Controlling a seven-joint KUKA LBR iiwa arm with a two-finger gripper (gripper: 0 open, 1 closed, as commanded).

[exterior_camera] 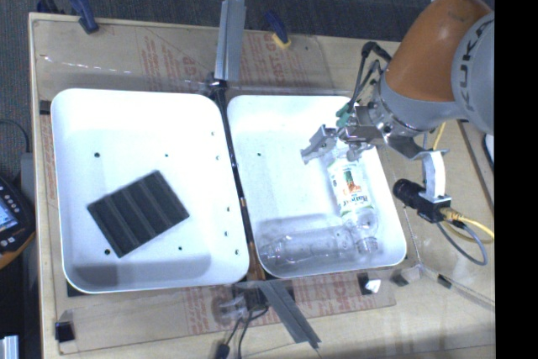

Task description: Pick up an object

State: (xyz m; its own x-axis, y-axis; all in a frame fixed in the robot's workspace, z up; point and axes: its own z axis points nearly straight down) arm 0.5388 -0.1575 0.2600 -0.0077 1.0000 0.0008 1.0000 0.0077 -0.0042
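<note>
A wooden bench [126, 46] stands over dark carpet and carries two shallow white bins side by side.

The arm [437, 55] enters from the right and leans over the right bin [269, 181]. The left bin [76, 122] holds one dark ribbed pad [139, 212], lying flat and skewed towards its near left corner.

The right bin holds two bottles. A clear bottle [315, 246] lies along the near wall. A labelled bottle [351, 191] lies roughly at right angles to it, beside the right wall, with its lower end close to or touching the clear one.

The gripper [324, 143] sits above the upper end of the labelled bottle, near the far right part of the bin. Nothing is visible between its fingers; whether they stand apart or together cannot be read at this resolution.

Procedure for the step in hand, judged from this layout:
1. Select the labelled bottle as the nearest target.
2. Centre the fingers across its narrow width, not along its length.
3. Descend on the label area, clear of the right wall and of the clear bottle.
4. Close firmly; a round plastic body is likely to roll or slip.
5. Lift straight up.
</note>
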